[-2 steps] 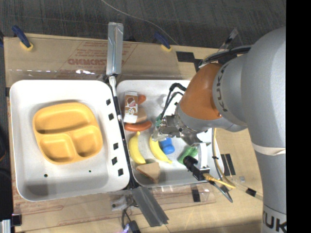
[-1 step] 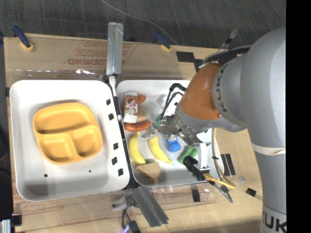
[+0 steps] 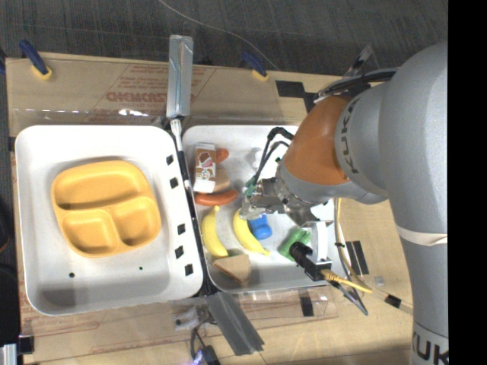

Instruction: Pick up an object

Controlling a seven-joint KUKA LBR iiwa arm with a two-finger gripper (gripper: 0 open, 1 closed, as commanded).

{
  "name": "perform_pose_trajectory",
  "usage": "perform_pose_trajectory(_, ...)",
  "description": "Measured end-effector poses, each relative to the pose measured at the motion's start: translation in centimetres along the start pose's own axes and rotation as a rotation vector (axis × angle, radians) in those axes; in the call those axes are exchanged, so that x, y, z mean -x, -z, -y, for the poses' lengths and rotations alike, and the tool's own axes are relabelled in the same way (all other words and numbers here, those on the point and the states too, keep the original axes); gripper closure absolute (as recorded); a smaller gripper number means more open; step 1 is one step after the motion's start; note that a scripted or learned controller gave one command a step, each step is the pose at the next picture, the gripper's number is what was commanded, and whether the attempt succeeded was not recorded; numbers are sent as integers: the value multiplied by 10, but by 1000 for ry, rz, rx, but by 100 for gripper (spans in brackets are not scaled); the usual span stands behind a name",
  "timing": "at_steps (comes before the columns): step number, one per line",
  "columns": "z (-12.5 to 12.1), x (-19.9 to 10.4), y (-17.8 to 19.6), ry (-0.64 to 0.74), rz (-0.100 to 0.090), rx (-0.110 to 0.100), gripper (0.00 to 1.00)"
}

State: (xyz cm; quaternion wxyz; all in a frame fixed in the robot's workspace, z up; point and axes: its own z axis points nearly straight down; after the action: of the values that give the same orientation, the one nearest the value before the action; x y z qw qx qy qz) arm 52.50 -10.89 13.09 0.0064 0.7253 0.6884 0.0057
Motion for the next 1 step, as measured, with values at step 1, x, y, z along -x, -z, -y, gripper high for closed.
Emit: perform_pose_trajectory(1,-46,6,29,23,-1,-19,100)
